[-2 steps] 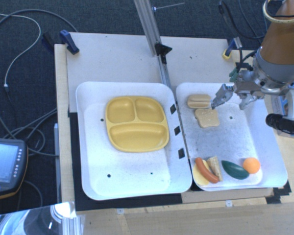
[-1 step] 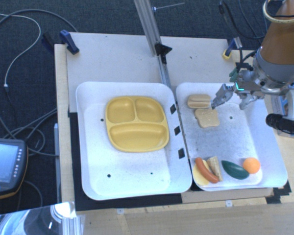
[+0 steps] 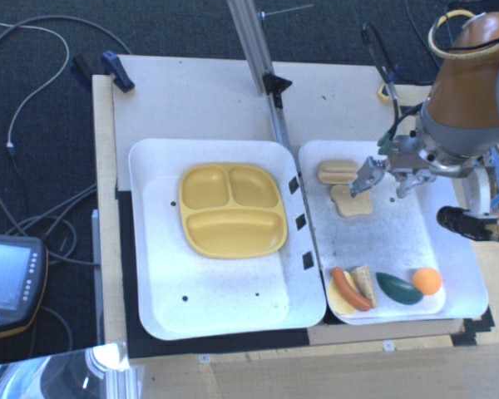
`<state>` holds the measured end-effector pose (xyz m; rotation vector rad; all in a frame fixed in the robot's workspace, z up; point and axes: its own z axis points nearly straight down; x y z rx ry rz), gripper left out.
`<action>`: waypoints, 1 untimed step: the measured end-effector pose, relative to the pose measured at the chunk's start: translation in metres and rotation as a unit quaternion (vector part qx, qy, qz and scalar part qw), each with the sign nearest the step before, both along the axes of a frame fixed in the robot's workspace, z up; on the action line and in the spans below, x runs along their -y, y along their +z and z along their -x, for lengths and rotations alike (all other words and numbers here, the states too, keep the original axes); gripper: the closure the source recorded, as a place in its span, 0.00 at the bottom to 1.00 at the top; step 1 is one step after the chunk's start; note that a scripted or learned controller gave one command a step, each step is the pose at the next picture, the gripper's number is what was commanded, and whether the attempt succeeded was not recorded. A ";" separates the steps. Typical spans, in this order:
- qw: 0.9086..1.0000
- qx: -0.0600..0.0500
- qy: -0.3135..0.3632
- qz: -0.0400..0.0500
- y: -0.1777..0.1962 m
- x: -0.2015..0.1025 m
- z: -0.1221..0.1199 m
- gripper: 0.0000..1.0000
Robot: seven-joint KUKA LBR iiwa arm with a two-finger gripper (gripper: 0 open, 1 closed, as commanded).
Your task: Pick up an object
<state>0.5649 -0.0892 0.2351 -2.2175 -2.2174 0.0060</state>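
Observation:
In the right bin (image 3: pixel 399 239), a tan bun (image 3: pixel 337 172) lies at the far left corner, with a flat tan slice (image 3: pixel 353 204) just in front of it. Along the near edge lie a red sausage (image 3: pixel 348 289), a pale wedge (image 3: pixel 365 282), a dark green vegetable (image 3: pixel 397 288) and an orange ball (image 3: pixel 427 280). My gripper (image 3: pixel 382 181) hovers over the far part of this bin, just right of the bun and slice. It is open, its fingers spread, with nothing between them.
The left bin (image 3: pixel 224 306) holds a yellow divided plate (image 3: pixel 231 209). A metal post (image 3: pixel 251 23) rises behind the gap between the bins. Black clips (image 3: pixel 300 220) sit along the divider.

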 end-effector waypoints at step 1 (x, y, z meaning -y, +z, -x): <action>1.000 0.000 0.000 0.000 -0.043 0.001 0.005 0.00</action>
